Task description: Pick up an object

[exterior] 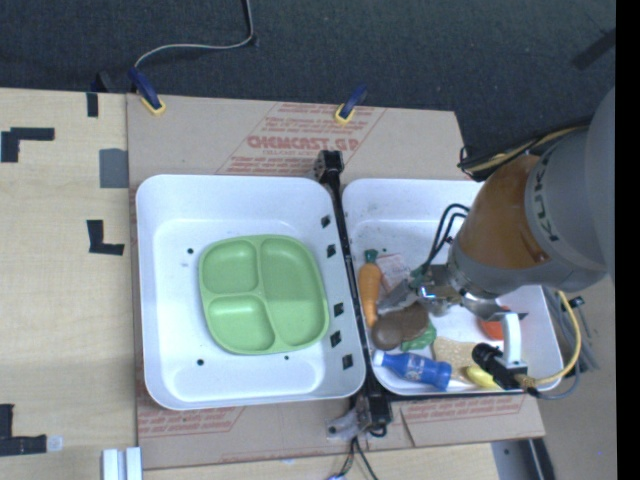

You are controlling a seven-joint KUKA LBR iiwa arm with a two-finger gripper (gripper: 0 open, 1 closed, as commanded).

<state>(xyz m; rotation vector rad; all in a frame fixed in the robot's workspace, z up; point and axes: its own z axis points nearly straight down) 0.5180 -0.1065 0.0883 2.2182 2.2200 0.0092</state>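
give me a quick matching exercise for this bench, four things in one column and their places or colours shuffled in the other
Things:
1. divided plate
2. carrot
3. blue bottle
4. gripper

Descriptions:
A. orange, beside the divider between the bins
B. green, in the left bin
C. low in the right bin, above a brown object
D. lying near the right bin's front edge

Pairs: 1-B, 2-A, 3-D, 4-C
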